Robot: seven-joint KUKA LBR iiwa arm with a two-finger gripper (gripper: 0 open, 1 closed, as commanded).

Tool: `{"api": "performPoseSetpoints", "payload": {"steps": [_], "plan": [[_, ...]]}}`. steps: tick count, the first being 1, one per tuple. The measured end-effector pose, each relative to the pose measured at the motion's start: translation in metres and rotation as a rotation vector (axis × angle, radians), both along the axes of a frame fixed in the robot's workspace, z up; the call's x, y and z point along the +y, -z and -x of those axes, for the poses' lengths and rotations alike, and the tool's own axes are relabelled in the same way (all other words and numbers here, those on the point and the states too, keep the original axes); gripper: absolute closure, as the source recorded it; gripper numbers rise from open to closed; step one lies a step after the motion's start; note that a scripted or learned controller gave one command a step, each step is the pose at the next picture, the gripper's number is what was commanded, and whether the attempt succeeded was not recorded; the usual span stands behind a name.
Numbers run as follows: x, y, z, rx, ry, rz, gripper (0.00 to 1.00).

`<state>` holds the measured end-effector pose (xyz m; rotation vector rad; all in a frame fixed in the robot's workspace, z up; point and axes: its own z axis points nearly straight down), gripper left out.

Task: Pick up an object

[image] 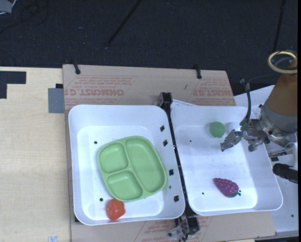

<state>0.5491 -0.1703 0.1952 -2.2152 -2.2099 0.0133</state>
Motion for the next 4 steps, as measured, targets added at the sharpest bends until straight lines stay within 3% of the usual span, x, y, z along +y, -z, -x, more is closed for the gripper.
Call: {"api": "performPoseSetpoints", "payload": {"steps": [1, 3, 4], "plan": [[0.000, -0.007, -0.003, -0.013, -0.002, 0.003, 0.00], [0.003, 0.086, 0.009, -0.007, -0.002, 0.000, 0.00], [0.004, 0.109, 0.009, -0.011, -0.001, 0.001, 0.00]]}}
